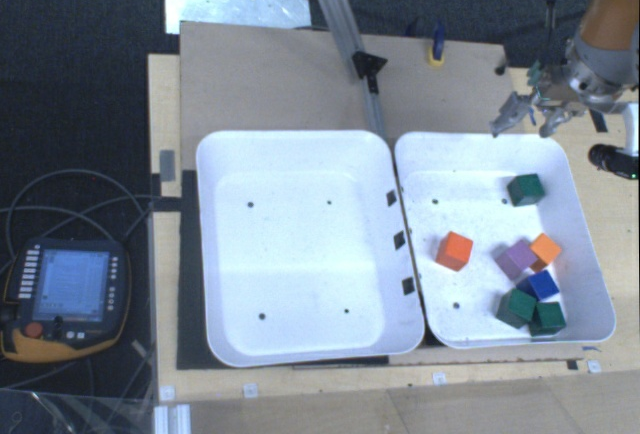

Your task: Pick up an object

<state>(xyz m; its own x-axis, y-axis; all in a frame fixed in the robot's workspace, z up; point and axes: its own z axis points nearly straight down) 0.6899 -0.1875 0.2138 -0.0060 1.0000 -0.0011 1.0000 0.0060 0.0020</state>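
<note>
Teach pendant (62, 300) off the worktop's left edge. Left bin (215, 162), then right bin (420, 152) holding orange cube (455, 250), purple block (517, 259), green cube (525, 189). End effector (527, 115) above far rim, fingers spread, holding nothing.
</note>
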